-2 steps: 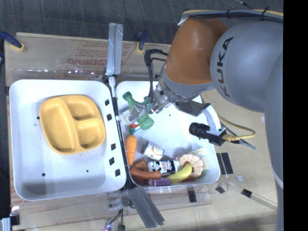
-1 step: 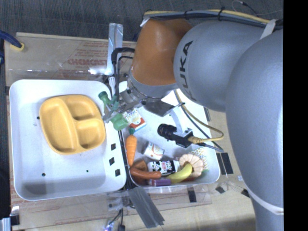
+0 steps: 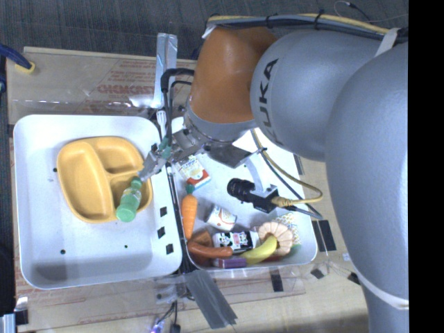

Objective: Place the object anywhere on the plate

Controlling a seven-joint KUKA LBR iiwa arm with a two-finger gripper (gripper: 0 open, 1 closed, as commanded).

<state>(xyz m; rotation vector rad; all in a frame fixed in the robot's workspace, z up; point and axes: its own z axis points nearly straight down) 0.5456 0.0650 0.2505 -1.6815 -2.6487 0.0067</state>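
A yellow divided plate [image 3: 90, 175] lies in the left bin [image 3: 41, 255]. A green bottle [image 3: 130, 203] rests tilted over the plate's right rim, its cap end pointing down-left. My gripper [image 3: 154, 164] hangs just above and right of the bottle, over the plate's right edge near the wall between the bins. Its fingers [image 3: 148, 168] point down-left toward the bottle's upper end. Whether they touch the bottle is not clear.
The right bin [image 3: 305, 252] holds a carrot [image 3: 189, 216], a small juice carton [image 3: 196, 177], a milk carton [image 3: 232, 240], a banana [image 3: 265, 250], a sausage [image 3: 208, 250] and other toys. The big grey arm covers the right side.
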